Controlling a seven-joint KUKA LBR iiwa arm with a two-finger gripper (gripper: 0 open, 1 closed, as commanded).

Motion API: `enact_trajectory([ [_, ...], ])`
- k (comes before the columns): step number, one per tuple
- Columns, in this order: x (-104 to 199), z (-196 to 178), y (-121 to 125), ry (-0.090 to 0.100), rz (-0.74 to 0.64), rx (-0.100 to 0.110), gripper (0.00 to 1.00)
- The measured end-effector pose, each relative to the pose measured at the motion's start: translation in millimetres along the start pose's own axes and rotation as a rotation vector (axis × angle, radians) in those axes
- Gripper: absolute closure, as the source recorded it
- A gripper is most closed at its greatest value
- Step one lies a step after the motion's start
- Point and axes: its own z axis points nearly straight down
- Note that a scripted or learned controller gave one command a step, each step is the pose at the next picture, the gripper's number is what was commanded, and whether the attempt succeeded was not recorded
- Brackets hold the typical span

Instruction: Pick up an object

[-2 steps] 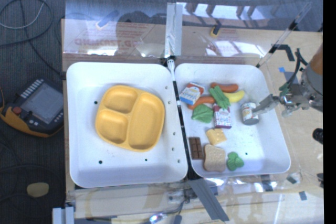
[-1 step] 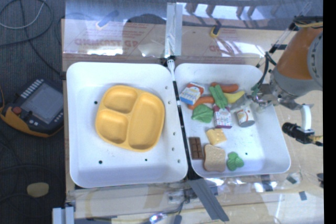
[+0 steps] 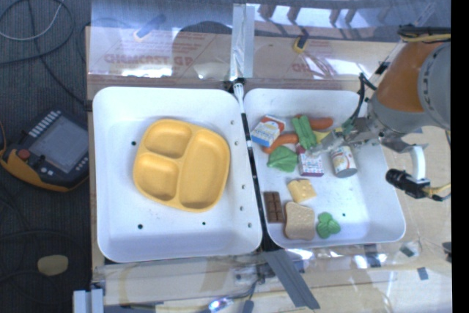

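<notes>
Where the arm (image 3: 410,84) reaches in from the right, its pincer (image 3: 346,134) hangs low over the right bin (image 3: 381,223), in the far right part of the pile of toy food. Whether it grips anything cannot be told, since the wrist hides its tips.

A small tin can (image 3: 342,161) lies on its side just near of the pincer, and a carton with a pink label (image 3: 311,163) lies just left of the can. At the far end of the pile lie a green vegetable (image 3: 305,132), an orange carrot (image 3: 319,123) and a red and white packet (image 3: 266,131), close together. A green leaf (image 3: 283,158) lies near the bin's left wall, just near of the packet.

Nearer the camera, a yellow cheese piece (image 3: 301,190) sits in the middle, a brown chocolate bar (image 3: 272,207) lies by the left wall, a slice of bread (image 3: 298,221) rests beside the bar, and a green broccoli (image 3: 328,226) touches the bread's right edge.

The left bin (image 3: 110,231) holds a yellow divided plate (image 3: 181,163), lying flat near its middle. Both bins sit side by side on the worktop (image 3: 432,231). On the floor to the left rests a control pendant (image 3: 51,150).
</notes>
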Motion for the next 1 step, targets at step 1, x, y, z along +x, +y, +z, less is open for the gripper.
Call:
enact_trajectory([
  [1,1.1,-10.4,2.5,-0.003,-0.002,-0.006,1.0],
])
